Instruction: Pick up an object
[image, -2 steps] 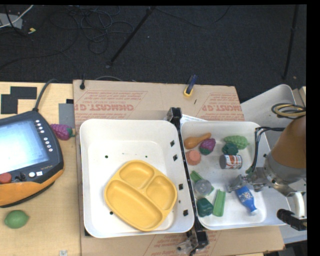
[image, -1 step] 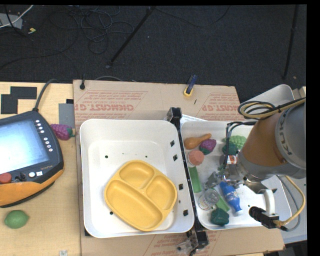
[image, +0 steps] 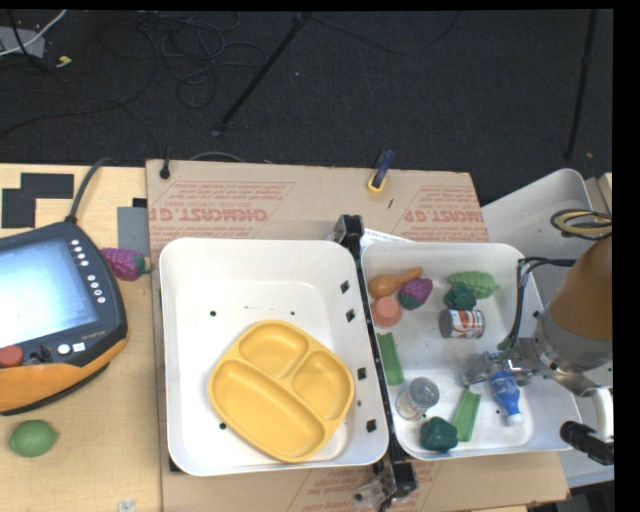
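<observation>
The right bin (image: 540, 440) holds several small items: an orange carrot-shaped toy (image: 394, 282), a magenta piece (image: 416, 293), a leafy green toy (image: 473, 283), a small can (image: 462, 323), a pink round piece (image: 387, 311), a green stick (image: 390, 359), a silver tin (image: 419, 394), a green block (image: 466, 412) and a dark green lump (image: 438, 434). My gripper (image: 490, 370) hangs low over the bin's right half. Just beside it lies a blue and white tube (image: 508, 399). I cannot make out whether anything is held.
A yellow divided plate (image: 282, 388) lies in the left bin (image: 200, 270). On the bench at the left are a control pendant (image: 50, 300), a green ball (image: 32, 438) and a purple grape toy (image: 125, 262). A blue and yellow clamp (image: 380, 173) sits on the cardboard behind.
</observation>
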